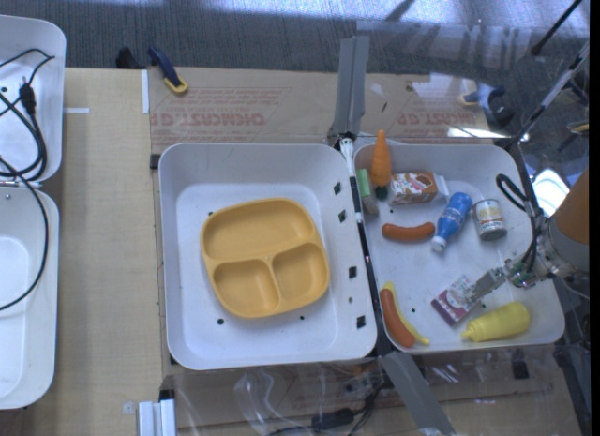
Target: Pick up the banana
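I see the table [103, 237] carrying two shallow white bins side by side. The left bin [178, 265] holds one yellow divided plate [265, 256], lying flat near the middle, so that bin looks to me like the drop side. The right bin [548, 331] holds all the loose food items, which I judge is the picking side.

The arm [572, 228] comes in from three o'clock and hangs over the right bin's three o'clock edge. Its tool [487, 284] sits low among the items, just above the yellow mustard bottle [499, 322] and touching or just over a small red-and-white packet [454, 301]. I cannot tell from this view how the tool is set, or whether it is grasping anything.

Smaller things next: a blue bottle [453, 218], a wrapped snack pack [415, 187], an orange bottle [380, 166], a small can [489, 219] and a sausage [409, 232] spread across the bin's twelve o'clock half.

The banana [408, 323] lies flat at the right bin's seven o'clock corner, beside a red sausage [395, 316] against the dividing wall. From the tool it lies toward eight o'clock, apart, with the packet between them.
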Controlling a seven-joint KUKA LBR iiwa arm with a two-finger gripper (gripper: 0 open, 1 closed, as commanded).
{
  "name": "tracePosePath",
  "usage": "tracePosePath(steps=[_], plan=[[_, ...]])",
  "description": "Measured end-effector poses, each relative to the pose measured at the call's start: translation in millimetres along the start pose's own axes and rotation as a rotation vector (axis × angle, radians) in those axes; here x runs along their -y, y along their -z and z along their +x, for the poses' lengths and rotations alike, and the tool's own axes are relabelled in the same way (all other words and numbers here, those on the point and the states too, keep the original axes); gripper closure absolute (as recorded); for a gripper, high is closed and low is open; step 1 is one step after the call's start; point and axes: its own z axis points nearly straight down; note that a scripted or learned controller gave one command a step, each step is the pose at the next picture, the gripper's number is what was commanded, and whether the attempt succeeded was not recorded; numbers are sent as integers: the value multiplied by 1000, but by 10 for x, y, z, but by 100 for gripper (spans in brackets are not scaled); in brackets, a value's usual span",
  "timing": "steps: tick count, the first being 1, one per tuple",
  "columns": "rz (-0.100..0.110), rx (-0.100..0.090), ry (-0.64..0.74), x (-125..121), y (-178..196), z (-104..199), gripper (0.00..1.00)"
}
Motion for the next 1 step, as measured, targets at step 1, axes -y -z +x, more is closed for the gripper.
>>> tracePosePath(steps=[1], plan=[[0, 0, 0, 0, 1, -1, 0]])
